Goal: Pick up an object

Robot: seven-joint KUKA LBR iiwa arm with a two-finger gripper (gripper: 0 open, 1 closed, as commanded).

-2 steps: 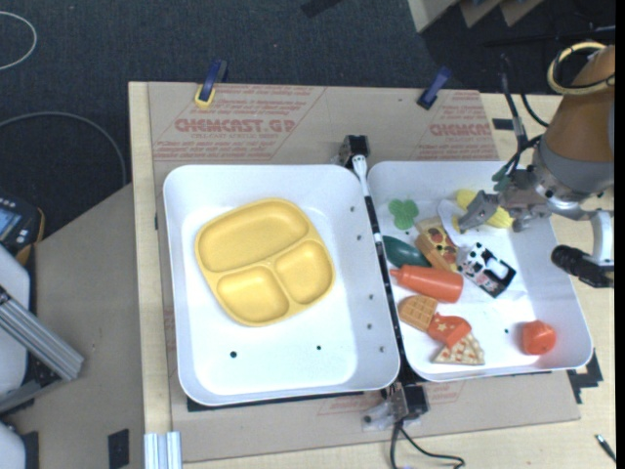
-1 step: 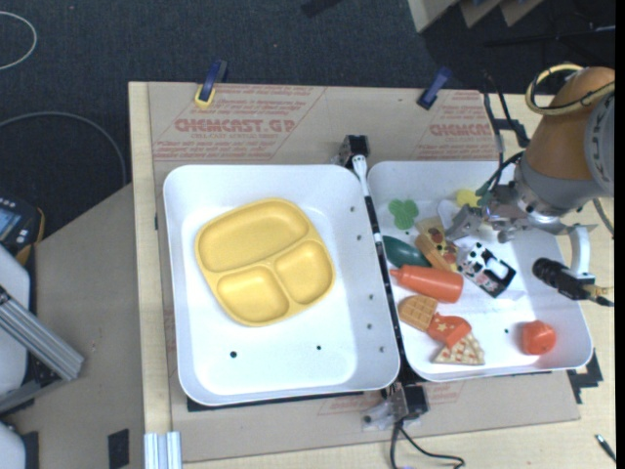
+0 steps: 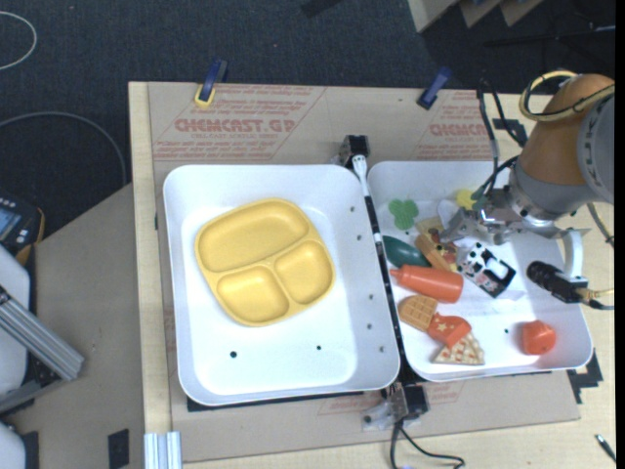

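carrot (image 3: 427,280) lies just down-left of the gripper (image 3: 467,234), long axis running left-right across the right bin (image 3: 571,352). honestly can't tell the gripper's state.

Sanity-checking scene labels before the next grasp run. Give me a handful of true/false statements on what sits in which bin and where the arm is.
1. The yellow divided plate lies in the left bin. True.
2. The toy foods are spread across both bins. False: the carrot, waffle, pizza slice and tomato all lie in the right bin.
3. The gripper is over the right bin's upper half. True.
4. The tomato touches the carrot. False: the tomato lies apart, near the bin's lower right corner.
5. The plate has three compartments. True.
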